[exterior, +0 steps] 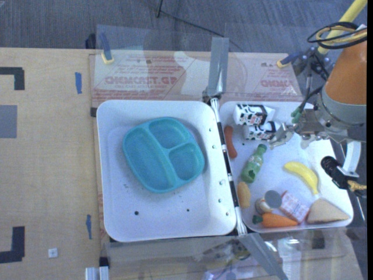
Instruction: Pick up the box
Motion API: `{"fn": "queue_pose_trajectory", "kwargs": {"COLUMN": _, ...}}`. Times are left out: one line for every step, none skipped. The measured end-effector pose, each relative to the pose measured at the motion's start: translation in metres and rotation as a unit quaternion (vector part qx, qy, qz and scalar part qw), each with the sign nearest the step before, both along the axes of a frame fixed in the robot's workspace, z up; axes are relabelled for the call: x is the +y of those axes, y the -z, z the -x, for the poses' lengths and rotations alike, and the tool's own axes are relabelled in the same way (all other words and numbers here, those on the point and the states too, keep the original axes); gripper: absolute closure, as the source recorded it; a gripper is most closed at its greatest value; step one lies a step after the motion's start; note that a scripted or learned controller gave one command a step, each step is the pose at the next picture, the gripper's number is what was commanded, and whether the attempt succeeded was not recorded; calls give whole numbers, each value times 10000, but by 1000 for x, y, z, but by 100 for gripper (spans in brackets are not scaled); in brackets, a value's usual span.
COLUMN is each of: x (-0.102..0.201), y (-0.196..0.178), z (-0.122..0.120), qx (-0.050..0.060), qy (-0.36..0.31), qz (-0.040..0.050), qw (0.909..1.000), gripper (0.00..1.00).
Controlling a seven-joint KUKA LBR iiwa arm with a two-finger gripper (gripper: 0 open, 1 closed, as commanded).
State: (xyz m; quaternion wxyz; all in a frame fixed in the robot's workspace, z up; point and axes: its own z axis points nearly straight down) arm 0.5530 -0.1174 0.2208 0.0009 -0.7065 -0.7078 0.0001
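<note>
Toward the far end of the right bin [348, 198], the box [253, 120] lies on its side, a small carton printed in black and white cow patches. The gripper [284, 134] sits just beside its near right corner; whether the fingers are spread or closed cannot be told from this angle, and nothing is seen between them. The carton looks light and thin-walled (likely to dent under a hard squeeze), with smooth printed faces that may slip, so a hold across its two flat long sides seems best. Around it the bin is crowded: a red sausage [231, 142] to its left, a green bottle [253, 163] just below, a banana [303, 175] further on. The left bin [116, 214] carries a blue divided plate [164, 154]. Both bins rest on a wooden bench [46, 156] marked with black and blue tape
</note>
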Motion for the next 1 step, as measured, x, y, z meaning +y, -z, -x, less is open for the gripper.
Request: {"fn": "queue_pose_trajectory", "kwargs": {"x": -8, "y": 87, "z": 60, "qx": -1, "qy": 361, "qz": 3, "qw": 9993, "gripper": 0}}
